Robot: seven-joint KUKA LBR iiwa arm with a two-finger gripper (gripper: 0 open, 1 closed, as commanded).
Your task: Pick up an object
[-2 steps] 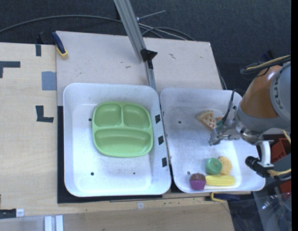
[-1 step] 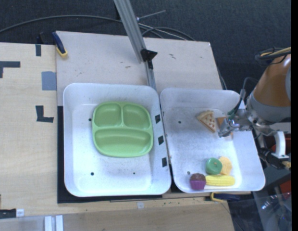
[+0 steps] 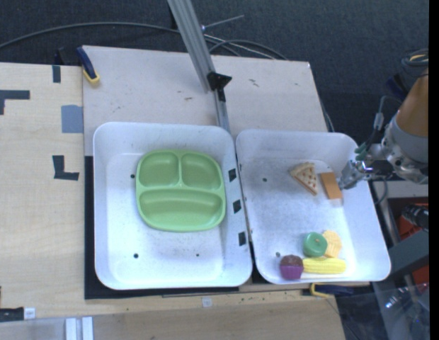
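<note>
Left bin (image 3: 106,190): a shallow white tray in the lower middle of the frame, holding a green divided plate (image 3: 181,190) with three compartments, two small ones toward the top and one long one below. The plate lay flat, a little above the bin's centre.

Right bin (image 3: 361,211): a matching white tray touching the left one along a shared edge, where small black clips showed.

Toy food, upper part of right bin: a tan wedge like a pizza slice (image 3: 304,176) with an orange block (image 3: 331,187) just beside it on its right.

Toy food, lower right corner of right bin: a green round piece (image 3: 315,244) touching a pale orange ridged piece (image 3: 333,243); below them a purple-topped round piece (image 3: 291,266) beside a yellow corn cob (image 3: 324,265).

Gripper (image 3: 349,174): at the right bin's upper right rim, just right of the orange block and apart from it. Whether its claw was wide or narrow could not be told; nothing was seen between the fingers.

Arm (image 3: 414,122): grey with an orange band, entering from the right edge of the frame.

Bench (image 3: 156,83): pale wood, with black tape marks at the far left, a blue-and-yellow clamp (image 3: 87,65) at upper left, and a grey metal rail (image 3: 195,37) slanting down from the top.

Writing: no brand, label or legible text could be made out anywhere.
</note>
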